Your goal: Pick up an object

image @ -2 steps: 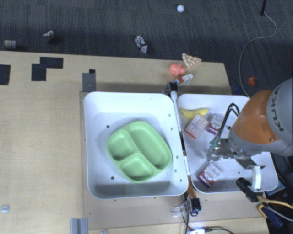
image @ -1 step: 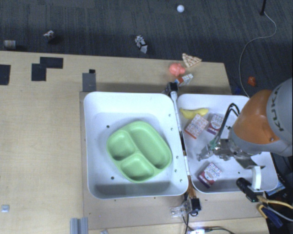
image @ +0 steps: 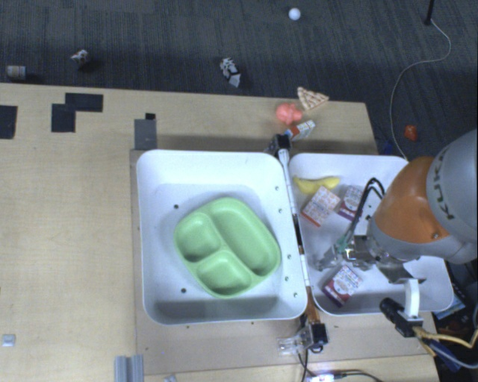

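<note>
The gripper (image: 336, 259) hangs low inside the right bin (image: 441, 298), its metal tip pointing toward the bin's left wall; whether it is apart or together cannot be told from this angle. Just below it lies a small packet (image: 342, 283) with red and white printing, too blurred to read. Above it, near the bin's upper left, sit a similar red-and-white packet (image: 321, 206), a darker wrapped item (image: 349, 201) and a yellow banana (image: 317, 183). The arm's orange band (image: 407, 209) bulges over the bin's right half, and the grey casing (image: 459, 183) above it carries dark letters, "KU" being all that can be read.

The left bin (image: 157, 298) holds a green divided plate (image: 226, 244) with three compartments. Both bins rest on a pale wooden table (image: 67, 246). On the table behind the bins lie a pink lump (image: 288, 113) and a wedge-shaped piece (image: 312, 98). Beyond is dark carpet (image: 187, 37), with a small white ball (image: 294, 13) and scattered bits.
</note>
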{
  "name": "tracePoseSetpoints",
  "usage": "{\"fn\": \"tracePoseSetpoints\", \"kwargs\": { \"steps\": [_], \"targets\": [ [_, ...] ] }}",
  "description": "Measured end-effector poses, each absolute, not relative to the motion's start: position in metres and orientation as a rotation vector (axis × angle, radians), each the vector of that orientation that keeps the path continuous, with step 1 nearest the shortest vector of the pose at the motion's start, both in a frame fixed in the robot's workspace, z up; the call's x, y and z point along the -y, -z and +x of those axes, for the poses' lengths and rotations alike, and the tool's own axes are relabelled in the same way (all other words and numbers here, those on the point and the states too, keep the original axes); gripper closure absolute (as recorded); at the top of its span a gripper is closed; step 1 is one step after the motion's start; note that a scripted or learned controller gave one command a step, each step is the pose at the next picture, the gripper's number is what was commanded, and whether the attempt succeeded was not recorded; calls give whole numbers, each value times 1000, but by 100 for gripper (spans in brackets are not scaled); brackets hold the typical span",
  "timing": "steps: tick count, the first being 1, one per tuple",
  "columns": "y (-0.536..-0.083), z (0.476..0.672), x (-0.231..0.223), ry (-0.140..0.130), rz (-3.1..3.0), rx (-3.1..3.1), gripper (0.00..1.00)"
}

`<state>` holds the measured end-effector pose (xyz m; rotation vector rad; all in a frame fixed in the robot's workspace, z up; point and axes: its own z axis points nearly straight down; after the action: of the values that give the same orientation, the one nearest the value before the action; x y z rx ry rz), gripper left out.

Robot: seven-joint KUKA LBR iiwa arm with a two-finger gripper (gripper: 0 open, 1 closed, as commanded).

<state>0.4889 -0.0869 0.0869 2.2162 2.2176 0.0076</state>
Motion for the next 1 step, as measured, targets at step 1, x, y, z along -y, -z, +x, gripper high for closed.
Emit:
{"fn": "tracePoseSetpoints", "kwargs": {
  "steps": [1],
  "targets": [
    [-99,491,87,-14,2212,-2214,100]
  ]
}}
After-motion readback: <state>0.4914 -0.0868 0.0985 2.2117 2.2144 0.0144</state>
